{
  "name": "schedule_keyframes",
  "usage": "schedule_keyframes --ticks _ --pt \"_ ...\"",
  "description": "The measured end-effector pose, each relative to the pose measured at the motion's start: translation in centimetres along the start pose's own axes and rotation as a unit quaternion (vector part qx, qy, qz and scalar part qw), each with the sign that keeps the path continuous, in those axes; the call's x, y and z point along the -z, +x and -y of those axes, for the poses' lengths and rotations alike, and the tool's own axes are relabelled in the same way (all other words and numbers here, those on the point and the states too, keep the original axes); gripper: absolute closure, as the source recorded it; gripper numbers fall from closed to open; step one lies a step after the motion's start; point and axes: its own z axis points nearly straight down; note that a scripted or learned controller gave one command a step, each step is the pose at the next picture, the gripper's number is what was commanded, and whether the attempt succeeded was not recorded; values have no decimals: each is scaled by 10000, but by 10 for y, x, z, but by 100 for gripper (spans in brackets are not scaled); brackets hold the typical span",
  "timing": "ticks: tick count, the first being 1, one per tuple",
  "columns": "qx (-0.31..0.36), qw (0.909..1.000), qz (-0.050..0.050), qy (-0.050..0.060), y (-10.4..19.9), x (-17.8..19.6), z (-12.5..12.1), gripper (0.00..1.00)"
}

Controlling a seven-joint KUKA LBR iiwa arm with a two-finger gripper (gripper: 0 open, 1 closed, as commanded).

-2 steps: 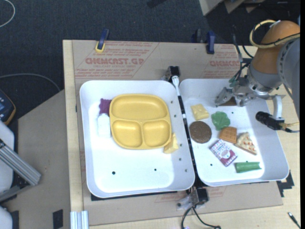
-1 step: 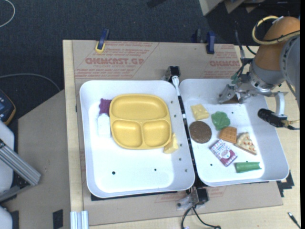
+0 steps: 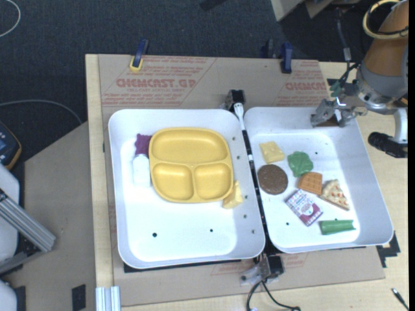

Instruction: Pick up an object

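Lying nearest in the right white bin (image 3: 373,193): green wedge (image 3: 336,225), purple packet (image 3: 303,207), pizza slice (image 3: 336,194), orange waffle square (image 3: 311,183), brown round cookie (image 3: 273,179), green leafy piece (image 3: 299,162), pale yellow cheese square (image 3: 272,151). Hovering beyond, over that bin's far rim: grey tool (image 3: 329,111), carrying nothing, open or closed impossible to tell.

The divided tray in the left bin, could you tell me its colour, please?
Yellow divided tray, seen in the camera view.

One fixed camera looks down at a slant on the bench (image 3: 194,76), far enough off to take in both white bins whole. The arm (image 3: 386,57) enters at the bench's right edge.
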Motion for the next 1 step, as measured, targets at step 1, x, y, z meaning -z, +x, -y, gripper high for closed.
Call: schedule_keyframes --ticks 1 --pt "8 10000 0 -11 3 63 -9 100"
